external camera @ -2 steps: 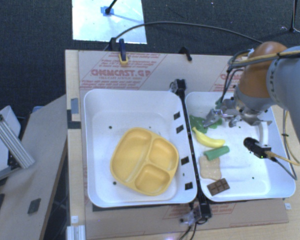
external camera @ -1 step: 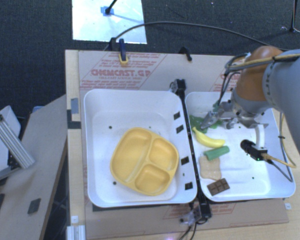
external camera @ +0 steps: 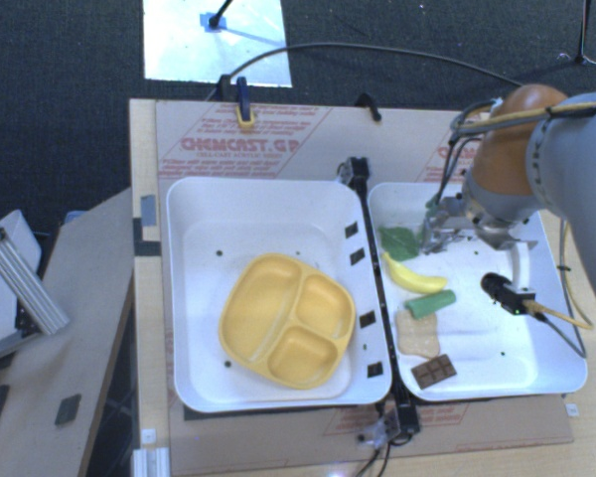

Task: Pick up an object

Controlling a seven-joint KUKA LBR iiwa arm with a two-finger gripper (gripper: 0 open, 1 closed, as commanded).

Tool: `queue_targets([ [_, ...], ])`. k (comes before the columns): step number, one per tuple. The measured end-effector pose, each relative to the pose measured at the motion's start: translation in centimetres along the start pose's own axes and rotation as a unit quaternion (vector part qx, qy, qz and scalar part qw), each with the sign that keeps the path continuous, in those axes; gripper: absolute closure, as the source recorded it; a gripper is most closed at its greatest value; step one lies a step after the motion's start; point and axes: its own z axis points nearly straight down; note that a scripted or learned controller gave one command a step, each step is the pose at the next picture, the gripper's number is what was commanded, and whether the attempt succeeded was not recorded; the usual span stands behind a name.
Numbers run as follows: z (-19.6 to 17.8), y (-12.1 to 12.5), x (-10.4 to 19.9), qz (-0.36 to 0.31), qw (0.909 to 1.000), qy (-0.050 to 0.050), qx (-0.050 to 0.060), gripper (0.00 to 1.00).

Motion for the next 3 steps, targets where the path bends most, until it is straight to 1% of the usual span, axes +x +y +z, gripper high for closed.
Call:
queue_targets([
  [1,-5.4,0.0,1.0,-0.001,1.0000,0.000,-0.001,1.00],
  [2,-11.7,0.8,1.3,-0.002,1.0000,0.000,-0.002,1.00],
  [3,-16.2,1.4,1.4,-0.002,1.0000,0.000,-0.001,1.00],
])
